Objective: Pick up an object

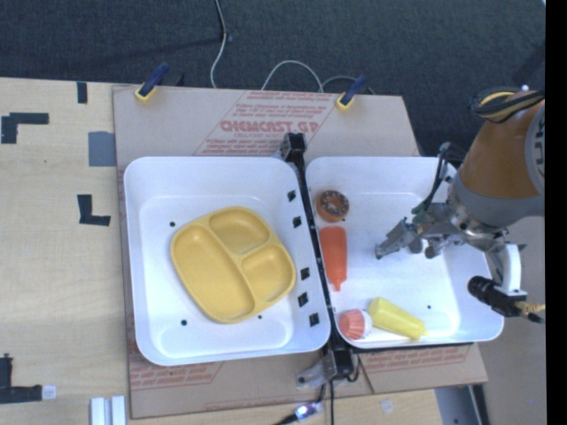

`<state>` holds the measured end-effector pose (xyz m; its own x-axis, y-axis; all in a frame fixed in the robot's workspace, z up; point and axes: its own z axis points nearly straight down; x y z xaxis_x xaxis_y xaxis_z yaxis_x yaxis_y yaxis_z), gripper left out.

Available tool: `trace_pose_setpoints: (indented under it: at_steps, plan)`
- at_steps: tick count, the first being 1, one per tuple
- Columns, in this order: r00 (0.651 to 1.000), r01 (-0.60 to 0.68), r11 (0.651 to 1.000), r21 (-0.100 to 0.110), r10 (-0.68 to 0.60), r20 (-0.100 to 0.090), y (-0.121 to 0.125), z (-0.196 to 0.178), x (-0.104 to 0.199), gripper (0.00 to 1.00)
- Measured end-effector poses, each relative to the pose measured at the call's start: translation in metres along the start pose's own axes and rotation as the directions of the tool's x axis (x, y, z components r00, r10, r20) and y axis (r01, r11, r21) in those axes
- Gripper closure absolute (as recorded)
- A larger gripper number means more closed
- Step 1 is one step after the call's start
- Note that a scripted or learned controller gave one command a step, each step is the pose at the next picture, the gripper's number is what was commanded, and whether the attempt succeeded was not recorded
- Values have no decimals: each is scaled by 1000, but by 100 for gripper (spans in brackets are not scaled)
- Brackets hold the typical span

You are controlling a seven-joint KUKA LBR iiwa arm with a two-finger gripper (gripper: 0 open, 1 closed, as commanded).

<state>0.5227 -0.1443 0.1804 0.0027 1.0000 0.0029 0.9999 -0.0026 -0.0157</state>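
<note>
Brown cardboard-topped bench (266, 127), two shallow white bins. Right white bin (399, 171): long orange carrot-shaped toy (334, 255) against left wall. Two-finger gripper (387, 248) over open middle, released, grasping nothing.

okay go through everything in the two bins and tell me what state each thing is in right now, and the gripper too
Yellow divided plate: lying flat in the left bin, nothing in its compartments.
Donut: flat in the right bin, by the divider.
Orange carrot: lying lengthwise along the divider.
Yellow banana: lying near the front edge.
Pink cupcake: beside the banana.
Gripper: above the right bin, holding nothing.
</note>
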Motion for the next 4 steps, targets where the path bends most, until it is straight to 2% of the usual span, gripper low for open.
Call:
trace_pose_setpoints:
  at_steps: [1, 3, 4]
  plan:
    - [1000, 4, 1000, -13, -4, 2, 3, -7, 0, 0]
    - [1000, 3, 1000, -9, -3, 2, -1, 92, -1, 0]
    - [1000, 5, 1000, -11, -5, 2, -1, 79, -1, 100]
